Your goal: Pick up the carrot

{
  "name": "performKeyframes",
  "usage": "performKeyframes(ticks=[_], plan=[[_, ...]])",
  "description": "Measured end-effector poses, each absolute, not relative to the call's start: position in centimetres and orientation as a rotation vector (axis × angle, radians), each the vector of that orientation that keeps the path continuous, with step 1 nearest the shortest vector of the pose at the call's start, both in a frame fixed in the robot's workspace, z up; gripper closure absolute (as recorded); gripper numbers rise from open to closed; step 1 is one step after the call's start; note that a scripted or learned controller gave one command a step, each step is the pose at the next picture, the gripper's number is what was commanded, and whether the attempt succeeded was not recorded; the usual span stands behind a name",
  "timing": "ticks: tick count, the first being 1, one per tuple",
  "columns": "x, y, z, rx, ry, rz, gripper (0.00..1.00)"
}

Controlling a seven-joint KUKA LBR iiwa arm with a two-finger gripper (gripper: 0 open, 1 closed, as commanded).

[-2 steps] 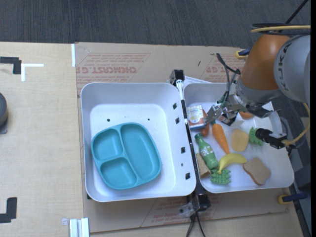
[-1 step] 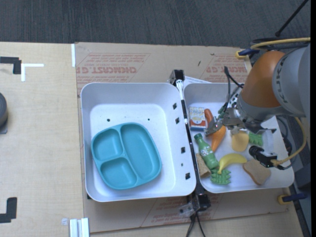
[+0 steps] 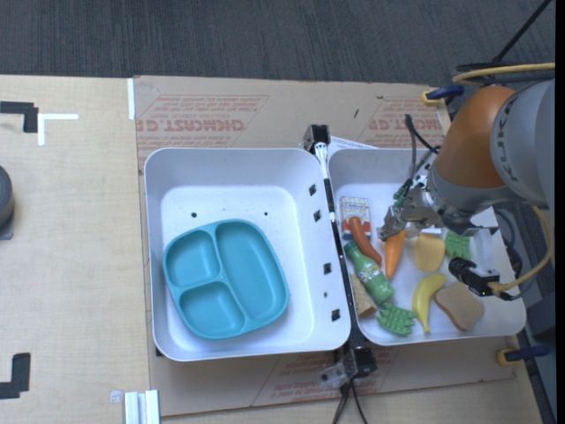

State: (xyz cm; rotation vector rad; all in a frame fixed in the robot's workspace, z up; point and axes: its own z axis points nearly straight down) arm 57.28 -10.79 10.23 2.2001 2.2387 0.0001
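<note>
Camera view, from above the bench: your arm reaches in from the right over the right bin, and its gripper sits at the top end of the carrot. The carrot lies among the toy foods near the middle of that bin, its thick end up under the gripper and its tip pointing down toward the banana. Whether the claw is clenched or released you cannot tell from here; the wrist hides the gap, and nothing shows the carrot between them.

Beside the carrot you have a crowd: a red piece just to its left, a green bottle below that, a yellow block just to its right, a bread slice at the lower right, and a leafy green near the front wall. The left bin holds a blue tray (well apart from the action).

By the look of it, you are at the grasp step: the gripper is at the carrot but no lift has begun. The next move calls for a firm close on the thick end, then a straight rise, keeping clear of the red piece and the yellow block so neither gets dragged along.
</note>
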Motion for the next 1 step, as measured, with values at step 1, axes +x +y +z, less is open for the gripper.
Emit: performKeyframes(ticks=[1], plan=[[54.4, -3.25, 19.08, 2.235, 2.208, -0.003, 1.0]])
